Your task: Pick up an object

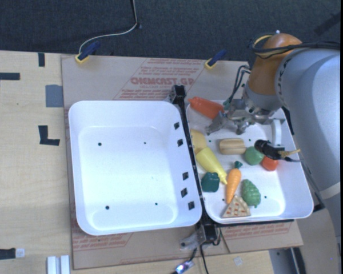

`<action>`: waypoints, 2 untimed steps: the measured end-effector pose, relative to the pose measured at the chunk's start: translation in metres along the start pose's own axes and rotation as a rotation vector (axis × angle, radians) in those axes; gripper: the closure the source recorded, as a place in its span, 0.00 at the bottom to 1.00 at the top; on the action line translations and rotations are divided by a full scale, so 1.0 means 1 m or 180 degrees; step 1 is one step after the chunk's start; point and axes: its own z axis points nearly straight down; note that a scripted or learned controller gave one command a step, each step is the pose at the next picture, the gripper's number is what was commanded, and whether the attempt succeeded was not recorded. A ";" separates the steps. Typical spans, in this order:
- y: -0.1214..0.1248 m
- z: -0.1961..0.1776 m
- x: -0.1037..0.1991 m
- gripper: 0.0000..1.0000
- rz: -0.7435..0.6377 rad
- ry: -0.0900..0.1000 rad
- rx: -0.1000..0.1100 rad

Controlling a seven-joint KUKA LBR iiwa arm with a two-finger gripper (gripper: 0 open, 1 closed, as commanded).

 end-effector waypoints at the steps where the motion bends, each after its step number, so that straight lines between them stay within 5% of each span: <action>1: -0.057 -0.001 0.035 0.00 0.0010 0.0003 -0.0034; 2: -0.009 0.002 0.030 0.00 0.0023 0.0007 0.0056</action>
